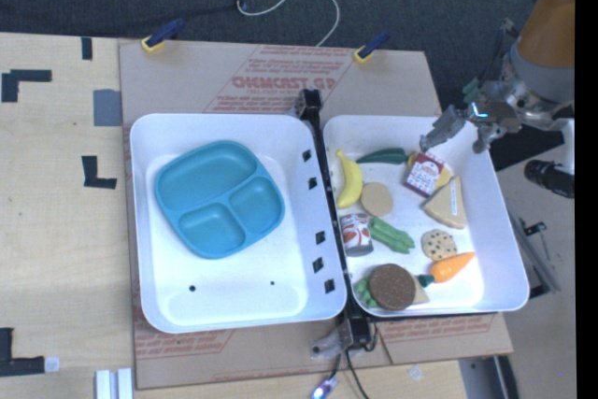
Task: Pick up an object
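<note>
The right bin (pixel 500 229) holds several toy foods: a yellow banana (pixel 348 179), a green pod (pixel 381 156), a red carton (pixel 425 173), a cheese wedge (pixel 447 201), a tan disc (pixel 377 199), a small can (pixel 356 234), a green pickle (pixel 392 235), a chip cookie (pixel 437 244), a carrot (pixel 451 266) and a burger (pixel 391 287). My gripper (pixel 460 140) hangs over the bin's far right corner, just above and right of the red carton. Its fingers stand apart, open, with nothing between them.
The left bin (pixel 149 276) holds a blue sectioned plate (pixel 220 198). A black divider (pixel 322 201) runs between the bins. A white cable (pixel 290 0) lies behind the cardboard base. Two clamps (pixel 163 35) sit at the board's far corners.
</note>
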Robot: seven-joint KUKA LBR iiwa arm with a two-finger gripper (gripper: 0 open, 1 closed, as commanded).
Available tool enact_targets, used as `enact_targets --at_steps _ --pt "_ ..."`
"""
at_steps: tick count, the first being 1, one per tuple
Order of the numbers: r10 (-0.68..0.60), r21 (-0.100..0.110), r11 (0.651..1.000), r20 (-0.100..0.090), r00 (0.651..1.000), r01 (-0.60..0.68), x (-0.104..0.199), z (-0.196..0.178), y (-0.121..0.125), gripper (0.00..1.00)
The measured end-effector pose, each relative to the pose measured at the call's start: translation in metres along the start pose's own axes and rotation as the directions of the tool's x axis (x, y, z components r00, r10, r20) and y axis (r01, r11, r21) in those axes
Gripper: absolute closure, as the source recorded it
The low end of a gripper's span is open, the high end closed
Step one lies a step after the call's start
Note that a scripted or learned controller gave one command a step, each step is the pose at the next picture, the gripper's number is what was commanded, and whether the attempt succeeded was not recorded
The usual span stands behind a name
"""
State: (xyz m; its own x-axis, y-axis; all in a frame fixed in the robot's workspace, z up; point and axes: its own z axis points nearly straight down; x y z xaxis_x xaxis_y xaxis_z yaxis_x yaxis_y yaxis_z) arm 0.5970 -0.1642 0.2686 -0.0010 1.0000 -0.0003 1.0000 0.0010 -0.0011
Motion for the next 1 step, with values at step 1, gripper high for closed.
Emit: enact_targets --at_steps 1 --pt "-0.004 -0.009 1.0 0.0 1.0 0.004 0.0419 -0.0996 -0.0527 0.0"
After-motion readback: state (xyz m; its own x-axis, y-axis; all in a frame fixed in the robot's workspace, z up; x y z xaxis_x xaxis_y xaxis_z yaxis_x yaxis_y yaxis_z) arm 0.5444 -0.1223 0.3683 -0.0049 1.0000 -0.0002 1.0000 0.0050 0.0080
